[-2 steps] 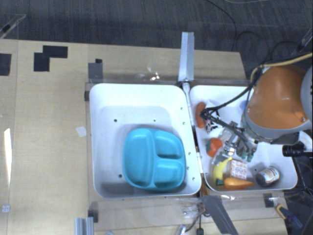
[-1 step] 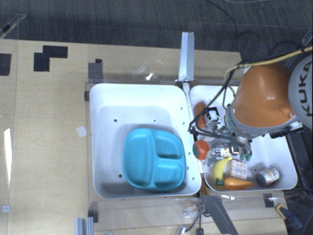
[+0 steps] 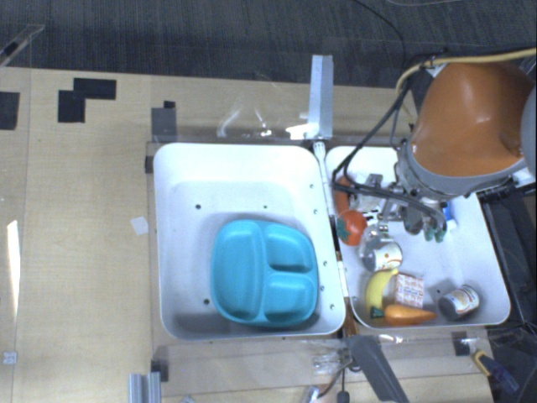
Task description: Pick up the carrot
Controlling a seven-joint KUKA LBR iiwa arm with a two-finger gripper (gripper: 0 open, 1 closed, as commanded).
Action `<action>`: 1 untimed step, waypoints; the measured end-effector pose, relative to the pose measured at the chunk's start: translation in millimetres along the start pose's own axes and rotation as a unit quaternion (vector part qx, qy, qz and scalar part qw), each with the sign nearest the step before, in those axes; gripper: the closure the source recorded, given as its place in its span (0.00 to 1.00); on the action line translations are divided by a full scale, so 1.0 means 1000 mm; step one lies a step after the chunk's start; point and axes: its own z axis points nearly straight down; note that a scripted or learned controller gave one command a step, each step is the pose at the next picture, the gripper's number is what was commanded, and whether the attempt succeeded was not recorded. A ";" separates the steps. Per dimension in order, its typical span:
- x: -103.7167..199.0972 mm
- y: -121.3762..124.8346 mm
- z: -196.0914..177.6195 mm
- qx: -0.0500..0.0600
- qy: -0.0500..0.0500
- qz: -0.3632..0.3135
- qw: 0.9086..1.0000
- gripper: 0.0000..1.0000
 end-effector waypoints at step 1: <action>-0.060 -0.041 -0.032 0.000 -0.001 -0.055 0.999 1.00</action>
